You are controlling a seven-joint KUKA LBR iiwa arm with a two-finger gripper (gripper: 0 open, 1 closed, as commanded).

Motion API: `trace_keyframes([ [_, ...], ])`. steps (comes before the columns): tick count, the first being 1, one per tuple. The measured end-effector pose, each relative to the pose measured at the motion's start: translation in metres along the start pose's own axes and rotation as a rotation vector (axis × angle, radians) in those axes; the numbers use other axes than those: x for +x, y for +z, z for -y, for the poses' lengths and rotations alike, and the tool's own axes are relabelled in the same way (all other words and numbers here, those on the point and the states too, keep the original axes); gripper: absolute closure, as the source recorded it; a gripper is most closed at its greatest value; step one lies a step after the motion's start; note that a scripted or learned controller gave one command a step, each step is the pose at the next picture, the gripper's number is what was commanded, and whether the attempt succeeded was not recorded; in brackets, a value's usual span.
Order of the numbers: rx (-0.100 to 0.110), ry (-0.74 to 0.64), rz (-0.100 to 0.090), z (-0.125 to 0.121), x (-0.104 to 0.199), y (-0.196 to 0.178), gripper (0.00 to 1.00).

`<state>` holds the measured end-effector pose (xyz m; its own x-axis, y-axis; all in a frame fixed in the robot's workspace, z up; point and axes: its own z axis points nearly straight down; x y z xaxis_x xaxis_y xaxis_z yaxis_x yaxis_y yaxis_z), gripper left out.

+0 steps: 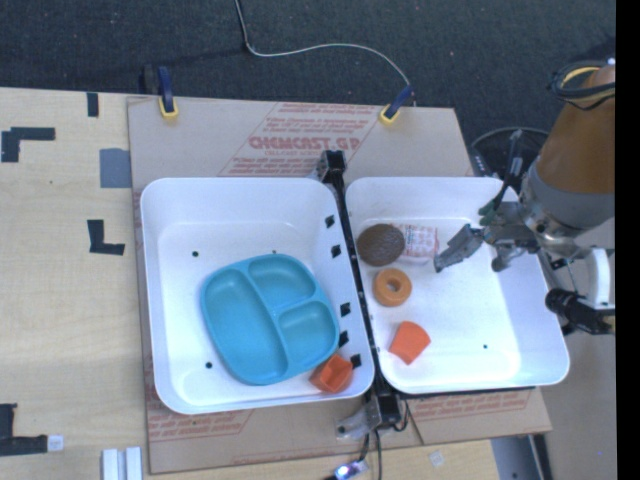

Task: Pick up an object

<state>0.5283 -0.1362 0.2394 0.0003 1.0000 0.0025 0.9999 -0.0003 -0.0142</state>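
The right bin [520, 368] holds a brown round object [380, 244], a white packet with red print [418, 239], an orange ring [392, 287] and an orange-red wedge [409, 341]. My gripper [470, 263] reaches in from the right over this bin, just right of the white packet. Its fingers are spread open, with nothing between them. One dark fingertip [445, 259] points toward the packet's right edge.
The left bin [170, 218] holds a blue divided plate [268, 316] and a small orange object [333, 373] in its near right corner. A black divider [345, 258] runs between the two bins. A cable [320, 53] lies behind the bench.
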Motion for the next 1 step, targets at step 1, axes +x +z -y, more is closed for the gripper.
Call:
trace_keyframes([
  [1,-0.008,-0.002,0.001,-0.0017,0.0002,-0.0037,0.0],
])
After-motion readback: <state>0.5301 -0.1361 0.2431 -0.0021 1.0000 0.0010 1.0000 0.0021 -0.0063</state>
